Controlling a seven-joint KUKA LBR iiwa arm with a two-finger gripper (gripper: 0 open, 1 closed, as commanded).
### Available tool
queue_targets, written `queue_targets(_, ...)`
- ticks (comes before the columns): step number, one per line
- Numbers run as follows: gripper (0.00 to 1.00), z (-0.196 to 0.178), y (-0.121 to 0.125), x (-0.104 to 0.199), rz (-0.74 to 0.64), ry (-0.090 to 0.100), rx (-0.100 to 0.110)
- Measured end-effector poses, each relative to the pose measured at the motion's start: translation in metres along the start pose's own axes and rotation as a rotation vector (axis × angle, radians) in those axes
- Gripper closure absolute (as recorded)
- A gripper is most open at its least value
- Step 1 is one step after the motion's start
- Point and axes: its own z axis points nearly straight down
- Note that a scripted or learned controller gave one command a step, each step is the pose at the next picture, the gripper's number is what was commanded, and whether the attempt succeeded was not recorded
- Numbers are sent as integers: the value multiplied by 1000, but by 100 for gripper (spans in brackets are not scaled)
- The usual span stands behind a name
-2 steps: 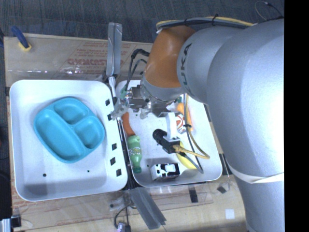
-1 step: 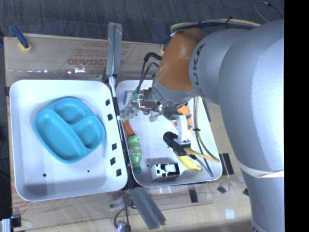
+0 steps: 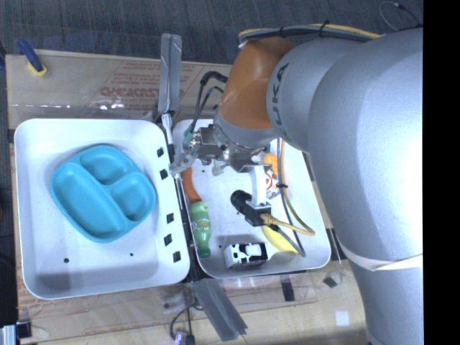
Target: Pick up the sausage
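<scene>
The sausage [image 3: 190, 185] is a short orange-brown link lying in the right bin [image 3: 316, 254], close against its left wall. Its far end is tucked under the gripper [image 3: 184, 158], which hangs low over the bin's far left corner, right above that end. The grey arm with its orange band covers most of the bin's far half. I see nothing lifted off the bin floor.
A green bottle [image 3: 200, 226] lies just in front of the sausage along the same wall. A yellow banana [image 3: 282, 241] and a black-and-white item [image 3: 246, 254] sit near the front wall. The left bin [image 3: 36, 264] holds a blue divided plate [image 3: 103, 191].
</scene>
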Motion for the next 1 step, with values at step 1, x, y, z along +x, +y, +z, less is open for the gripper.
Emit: queue_targets(1, 0, -1, -19, 94, 76, 0, 3)
